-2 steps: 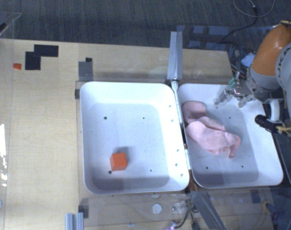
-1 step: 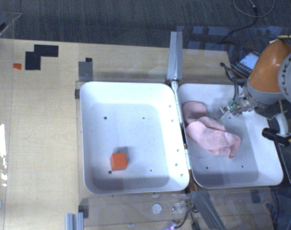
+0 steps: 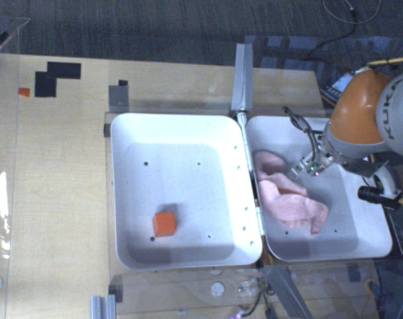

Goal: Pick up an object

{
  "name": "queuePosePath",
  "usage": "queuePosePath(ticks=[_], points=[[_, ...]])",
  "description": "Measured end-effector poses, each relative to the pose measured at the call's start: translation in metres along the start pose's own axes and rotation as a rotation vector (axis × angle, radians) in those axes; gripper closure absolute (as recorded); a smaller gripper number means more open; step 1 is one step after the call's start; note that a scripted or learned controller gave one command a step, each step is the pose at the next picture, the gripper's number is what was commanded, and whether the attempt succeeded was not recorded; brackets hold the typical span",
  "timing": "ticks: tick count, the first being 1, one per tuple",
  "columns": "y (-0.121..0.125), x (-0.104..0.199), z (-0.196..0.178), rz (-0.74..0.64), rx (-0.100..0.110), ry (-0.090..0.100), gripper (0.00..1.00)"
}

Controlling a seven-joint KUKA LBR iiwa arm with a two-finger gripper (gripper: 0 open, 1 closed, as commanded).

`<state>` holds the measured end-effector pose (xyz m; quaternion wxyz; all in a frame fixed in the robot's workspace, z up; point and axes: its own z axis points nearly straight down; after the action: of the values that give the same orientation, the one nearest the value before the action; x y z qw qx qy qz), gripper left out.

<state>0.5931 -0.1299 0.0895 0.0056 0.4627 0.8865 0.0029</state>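
Observation:
A pink crumpled cloth lies in the right bin, against its left wall. My gripper hangs low over the cloth's upper right part, at or just above its surface. The arm's grey and orange wrist comes in from the right above it. An orange block rests in the left bin, near its front left area, far from the gripper.
A metal divider bar stands behind the gap between the two bins. Black flat shapes and a small orange mark lie on the wooden bench at the far left. Cables run behind the right bin.

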Motion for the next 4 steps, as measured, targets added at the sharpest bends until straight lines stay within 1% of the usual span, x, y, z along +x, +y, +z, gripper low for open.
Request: queuePosePath(ticks=[1, 2, 3, 4], points=[[-0.039, -0.034, -0.071, 0.309, 0.002, -0.002, 0.0], [-0.007, -0.086, -0.093, 0.255, 0.002, -0.002, 0.0], [0.009, -0.036, -0.006, 0.208, 0.005, 0.002, 0.0], [0.071, -0.021, 0.001, 0.13, 0.014, 0.001, 0.0]])
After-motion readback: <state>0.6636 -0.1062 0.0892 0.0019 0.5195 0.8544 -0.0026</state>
